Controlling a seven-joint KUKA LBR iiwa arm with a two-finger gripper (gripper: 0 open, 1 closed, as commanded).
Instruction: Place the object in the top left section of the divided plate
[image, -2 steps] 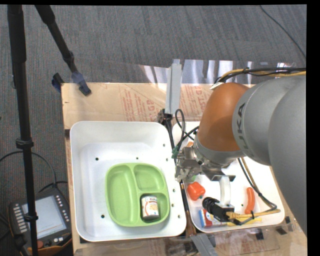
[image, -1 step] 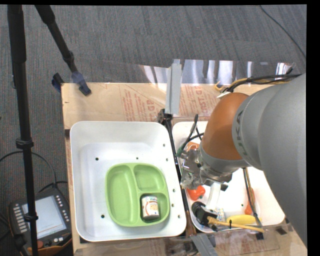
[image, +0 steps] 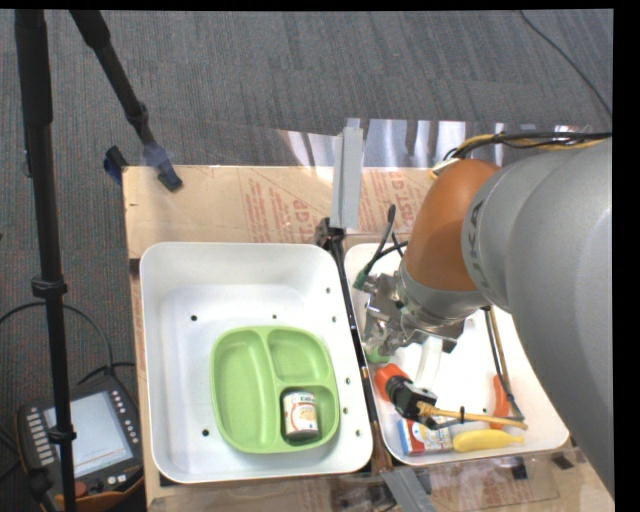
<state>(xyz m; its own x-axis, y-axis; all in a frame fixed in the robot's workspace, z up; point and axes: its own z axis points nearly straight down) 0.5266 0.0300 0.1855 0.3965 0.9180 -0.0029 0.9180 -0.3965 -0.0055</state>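
Note:
A green divided plate (image: 270, 390) lies in the left white bin (image: 180, 300). A small round can with a pale label (image: 300, 416) stands in the plate's lower right section. Its other sections hold nothing. My gripper (image: 383, 335) hangs low over the left side of the right bin (image: 520, 385), beneath the orange band and the grey arm. A small green thing (image: 375, 351) shows just under the gripper, next to the bin's left wall. Whether the gripper touches it is hidden.
In the right bin lie an orange-red object (image: 386, 377), a yellow banana-shaped toy (image: 484, 440), a red, white and blue packet (image: 415, 437) and a thin orange piece (image: 497, 393). A raised divider (image: 352, 300) separates the two bins.

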